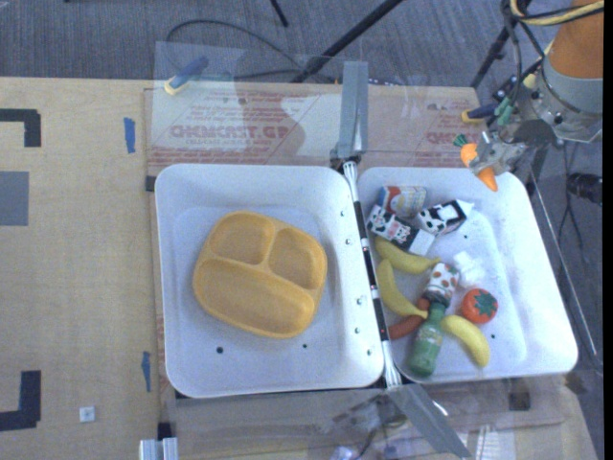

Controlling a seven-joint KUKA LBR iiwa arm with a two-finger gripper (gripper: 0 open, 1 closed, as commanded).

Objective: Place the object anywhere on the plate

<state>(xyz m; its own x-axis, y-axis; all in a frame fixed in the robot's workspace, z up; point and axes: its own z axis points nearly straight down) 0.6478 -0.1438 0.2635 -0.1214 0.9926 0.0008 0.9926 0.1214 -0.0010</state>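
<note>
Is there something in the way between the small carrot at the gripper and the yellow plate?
Only the raised rims where both bins meet lie between the carrot, at the gripper over the right bin's far corner, and the plate. Nothing taller is visible.

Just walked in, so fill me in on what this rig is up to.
The arm's hand hangs over the far corner of the right bin, with something small and orange at its tip; whether it is gripped is unclear. The yellow plate sits in the left bin with nothing on it. Bananas, a tomato and a green bottle lie in the right bin.
</note>
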